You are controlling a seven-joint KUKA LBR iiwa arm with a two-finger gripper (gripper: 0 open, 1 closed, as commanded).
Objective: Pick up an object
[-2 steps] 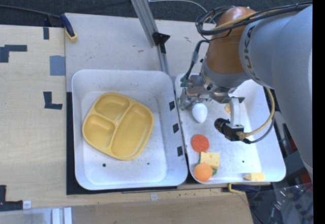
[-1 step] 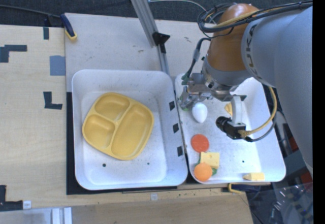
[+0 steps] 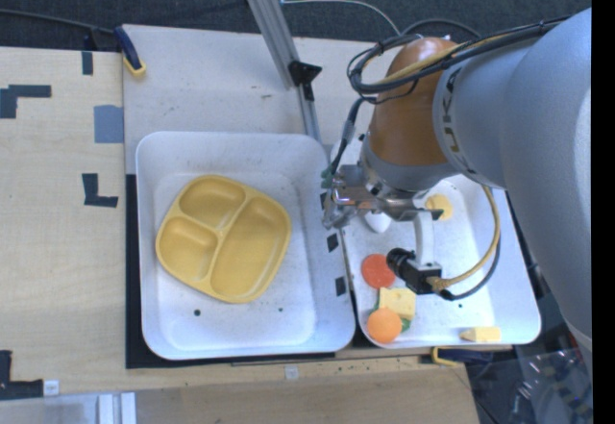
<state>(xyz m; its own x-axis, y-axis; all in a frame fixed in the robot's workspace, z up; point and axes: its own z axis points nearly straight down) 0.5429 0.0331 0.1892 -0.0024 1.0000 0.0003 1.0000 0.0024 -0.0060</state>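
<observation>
Gripper point(image 3: 384, 218) low in the right bin point(image 3: 514, 316) — grip state unclear — beside red disc point(image 3: 378, 270)

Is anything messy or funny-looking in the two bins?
Nothing stands out. The yellow plate lies flat in the left bin, a bit slanted. Small toy foods sit loosely in the right bin, none spilled outside.

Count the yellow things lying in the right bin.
2 fully seen: a yellow block beside the orange ball, a yellow piece near the front corner. The arm may hide more.
</observation>
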